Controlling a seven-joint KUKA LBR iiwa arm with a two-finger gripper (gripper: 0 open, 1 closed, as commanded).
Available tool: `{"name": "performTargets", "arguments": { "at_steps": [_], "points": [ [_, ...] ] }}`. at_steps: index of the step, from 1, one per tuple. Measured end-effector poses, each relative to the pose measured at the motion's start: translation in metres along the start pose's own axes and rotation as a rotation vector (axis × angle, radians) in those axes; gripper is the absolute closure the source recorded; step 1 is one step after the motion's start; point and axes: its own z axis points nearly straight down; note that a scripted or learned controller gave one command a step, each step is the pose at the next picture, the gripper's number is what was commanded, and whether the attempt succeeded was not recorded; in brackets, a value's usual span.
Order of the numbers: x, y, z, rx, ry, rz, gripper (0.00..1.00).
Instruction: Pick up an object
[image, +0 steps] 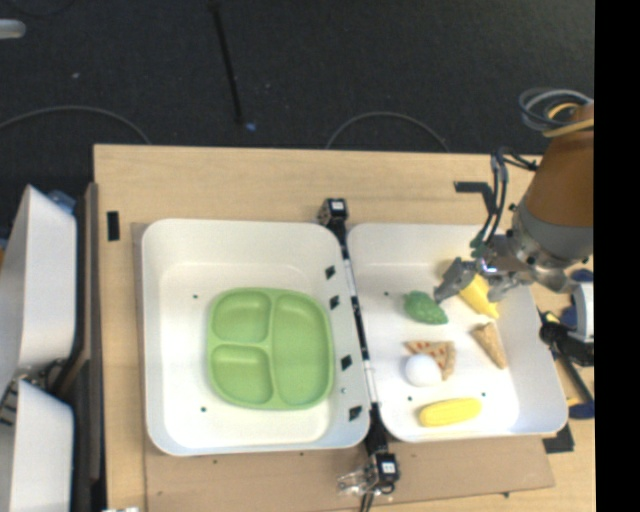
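Taking the right bin (395, 250) as my marker: nearest me, by its front wall, a yellow banana-shaped piece (448, 411) lies on its side. Just behind that sits a white ball (421, 370), touching a brown waffle-like wedge (436, 352). Toward the bin's right side rests a tan wedge (490, 343). Further back, near the middle, is a green leafy lump (426, 308). Beyond it the gripper (478, 283) reaches down over the bin's far right part, its two fingers spread wide with a yellow block (476, 297) sitting between them. Left of the right bin, the left bin (165, 260) holds a green divided plate (270, 347).
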Motion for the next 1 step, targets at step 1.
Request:
{"name": "performTargets", "arguments": {
  "at_steps": [1],
  "points": [
    [0.0086, 0.0033, 0.0542, -0.001, 0.0, 0.003, 0.0]
  ]
}}
